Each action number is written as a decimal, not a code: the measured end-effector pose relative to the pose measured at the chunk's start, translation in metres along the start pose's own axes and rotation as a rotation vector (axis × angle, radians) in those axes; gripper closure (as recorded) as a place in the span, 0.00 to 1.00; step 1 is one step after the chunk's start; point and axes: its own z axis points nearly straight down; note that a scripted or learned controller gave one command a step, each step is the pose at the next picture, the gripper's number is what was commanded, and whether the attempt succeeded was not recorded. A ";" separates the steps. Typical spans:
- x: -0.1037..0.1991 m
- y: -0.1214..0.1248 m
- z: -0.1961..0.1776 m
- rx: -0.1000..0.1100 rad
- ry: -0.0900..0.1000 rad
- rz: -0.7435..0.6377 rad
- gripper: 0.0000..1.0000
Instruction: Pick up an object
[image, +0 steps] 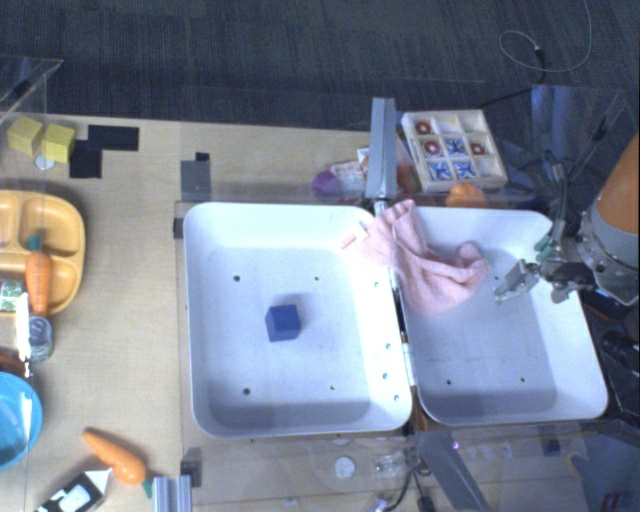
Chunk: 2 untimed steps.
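Note:
A small blue cube (283, 321) sits near the middle of the left bin (215, 395). A pink cloth (428, 262) lies crumpled in the right bin (500, 395), with its upper corner draped over the divider between the bins. My gripper (533, 283) hangs low over the right bin's right side, just right of the cloth's edge and apart from it. It stands open with nothing between its fingers (511, 279). The arm's orange band (622, 190) shows at the right edge.
Behind the bins lie a tic-tac-toe box (455, 148) and small toys (335, 180). On the bench to the left are a yellow tray (55, 225) with a carrot (37, 282), a blue bowl (15, 420), another carrot (115, 455) and yellow blocks (42, 140).

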 end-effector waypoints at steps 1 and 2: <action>0.039 0.090 0.000 -0.001 0.000 -0.173 0.00; 0.007 0.117 0.088 0.001 0.000 -0.235 0.00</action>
